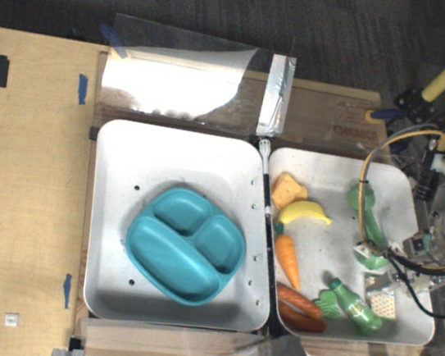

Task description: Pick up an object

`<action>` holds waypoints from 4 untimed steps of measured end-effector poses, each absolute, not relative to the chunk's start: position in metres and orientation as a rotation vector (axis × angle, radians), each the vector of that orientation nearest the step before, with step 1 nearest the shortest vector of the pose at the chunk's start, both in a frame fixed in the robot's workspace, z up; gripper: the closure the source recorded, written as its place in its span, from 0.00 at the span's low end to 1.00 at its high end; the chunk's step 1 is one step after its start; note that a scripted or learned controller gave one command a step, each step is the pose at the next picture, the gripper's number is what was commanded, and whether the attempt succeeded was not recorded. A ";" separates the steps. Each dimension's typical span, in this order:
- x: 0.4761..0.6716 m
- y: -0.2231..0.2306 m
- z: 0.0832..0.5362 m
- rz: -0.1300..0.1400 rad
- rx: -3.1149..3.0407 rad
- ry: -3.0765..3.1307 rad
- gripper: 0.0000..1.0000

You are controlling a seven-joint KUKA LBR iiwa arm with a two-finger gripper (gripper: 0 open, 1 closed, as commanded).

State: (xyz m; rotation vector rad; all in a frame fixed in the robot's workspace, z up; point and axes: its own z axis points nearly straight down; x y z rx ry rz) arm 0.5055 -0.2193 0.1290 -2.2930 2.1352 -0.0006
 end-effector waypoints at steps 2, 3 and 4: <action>0.487 -0.213 0.121 -0.027 -2.645 1.666 0.00; 0.492 -0.202 0.093 -0.051 -2.675 1.603 0.00; 0.494 -0.206 0.093 -0.053 -2.783 1.394 0.00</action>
